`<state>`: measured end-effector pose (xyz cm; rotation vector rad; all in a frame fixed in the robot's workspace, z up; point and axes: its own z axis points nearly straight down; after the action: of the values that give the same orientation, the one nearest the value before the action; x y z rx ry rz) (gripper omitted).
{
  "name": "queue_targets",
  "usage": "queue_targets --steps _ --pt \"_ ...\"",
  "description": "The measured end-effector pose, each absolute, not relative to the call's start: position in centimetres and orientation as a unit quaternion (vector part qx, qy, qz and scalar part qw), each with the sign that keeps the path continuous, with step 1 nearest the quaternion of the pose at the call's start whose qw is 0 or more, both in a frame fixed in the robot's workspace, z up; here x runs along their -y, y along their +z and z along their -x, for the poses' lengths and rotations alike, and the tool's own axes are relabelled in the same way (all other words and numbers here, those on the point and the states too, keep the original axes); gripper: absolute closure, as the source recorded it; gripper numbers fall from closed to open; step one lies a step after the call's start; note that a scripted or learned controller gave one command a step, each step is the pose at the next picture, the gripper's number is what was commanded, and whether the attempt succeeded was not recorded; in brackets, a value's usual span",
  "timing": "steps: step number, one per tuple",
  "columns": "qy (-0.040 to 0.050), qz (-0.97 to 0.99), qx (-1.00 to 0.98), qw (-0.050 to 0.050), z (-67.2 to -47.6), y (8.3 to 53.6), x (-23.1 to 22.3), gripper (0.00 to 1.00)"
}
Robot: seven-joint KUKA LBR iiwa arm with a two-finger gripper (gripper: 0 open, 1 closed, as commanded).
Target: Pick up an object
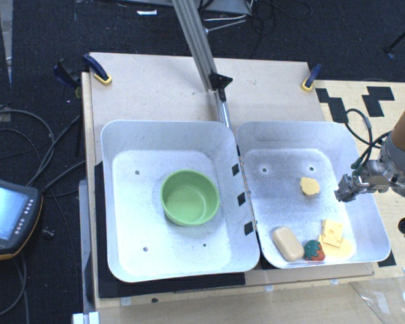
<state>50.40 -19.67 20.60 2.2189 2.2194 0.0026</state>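
The right bin [283,147] holds several small items. A small yellow lump [310,186] lies near its middle. A tan oblong piece [287,243] rests at the front, beside a red and green strawberry-like toy [314,250]. A yellow cheese-like wedge [334,237] lies just right of those. My gripper [346,188] hangs over the right side of this bin, a short way right of the yellow lump and above the cheese wedge. Nothing shows between its fingers.
A green bowl [190,198] sits in the middle of the left bin [121,154]. A slanted metal pole [197,39] rises from the bench behind the bins. Clamps [98,71] mark the bench's far corners. A tablet [7,214] lies off the bench at the left.
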Motion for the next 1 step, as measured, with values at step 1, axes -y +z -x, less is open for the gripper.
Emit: queue_targets --steps 1 --pt "0.0012 -0.707 -0.707 0.002 -50.49 25.83 19.69 1.0"
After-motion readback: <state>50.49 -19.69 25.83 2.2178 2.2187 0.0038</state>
